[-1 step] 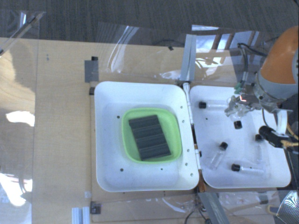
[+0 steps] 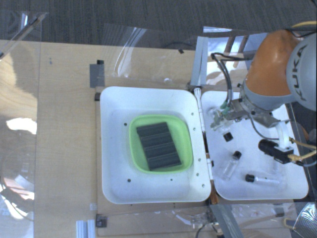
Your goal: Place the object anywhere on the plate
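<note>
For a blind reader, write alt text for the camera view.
A dark ridged block lies on a green plate in the left white bin. The gripper hangs over the right bin, which holds small vials.

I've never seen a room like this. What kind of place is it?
Probably a robot lab: a KUKA arm reaches over two white bins, one holding a green plate, the other small clear vials.

You see two bins (image 2: 148,95) of smooth, glossy white plastic on a pale, matt wood-look bench (image 2: 59,133). Well left of the gripper (image 2: 221,117), the plate (image 2: 136,152) looks like bright green, slightly shiny plastic; the slab (image 2: 158,146) on it is dark grey, matt and ribbed. Just below the gripper lie clear, glassy vials (image 2: 230,165) with black caps.
</note>
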### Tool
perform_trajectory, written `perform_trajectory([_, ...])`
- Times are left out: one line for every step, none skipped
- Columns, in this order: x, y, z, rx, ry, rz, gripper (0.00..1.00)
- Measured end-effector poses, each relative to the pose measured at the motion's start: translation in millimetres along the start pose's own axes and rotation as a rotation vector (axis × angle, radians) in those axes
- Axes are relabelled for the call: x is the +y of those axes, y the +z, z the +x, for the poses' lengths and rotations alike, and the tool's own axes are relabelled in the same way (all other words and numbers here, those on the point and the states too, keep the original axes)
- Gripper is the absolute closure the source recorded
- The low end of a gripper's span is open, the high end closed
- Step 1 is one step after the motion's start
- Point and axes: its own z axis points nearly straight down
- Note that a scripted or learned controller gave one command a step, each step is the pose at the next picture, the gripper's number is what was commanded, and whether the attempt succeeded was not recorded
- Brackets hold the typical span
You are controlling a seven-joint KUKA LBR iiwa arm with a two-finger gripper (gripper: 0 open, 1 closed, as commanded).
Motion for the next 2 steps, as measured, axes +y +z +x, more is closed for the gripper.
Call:
perform_trajectory([32.4, 29.2, 95.6, 0.002, -0.188, 0.001, 1.0])
perform_trajectory([32.5, 28.9, 95.1, 0.001, -0.188, 0.0, 0.0])
